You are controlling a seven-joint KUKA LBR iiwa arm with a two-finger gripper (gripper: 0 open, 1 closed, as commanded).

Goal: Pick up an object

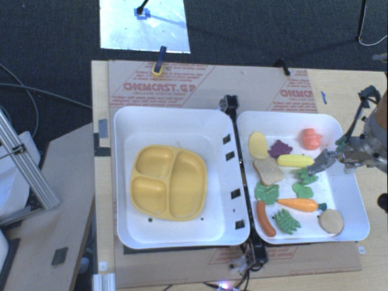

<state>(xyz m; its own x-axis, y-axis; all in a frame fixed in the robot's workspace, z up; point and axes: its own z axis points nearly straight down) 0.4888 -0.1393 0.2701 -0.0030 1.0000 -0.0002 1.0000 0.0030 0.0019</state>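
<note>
Jaws (320, 162) hang over the right bin (354, 190), seemingly touching green leaf (308, 176); spread unclear.

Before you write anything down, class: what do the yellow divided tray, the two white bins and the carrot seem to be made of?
Yellow divided tray: probably moulded plastic, judging by its uniform colour, rounded compartments and soft sheen.
Left white bin and right white bin: likely thin formed plastic, smooth, with rounded corners.
Carrot: seemingly toy plastic or rubber, flat saturated orange with a green tip; too small to be sure.
</note>
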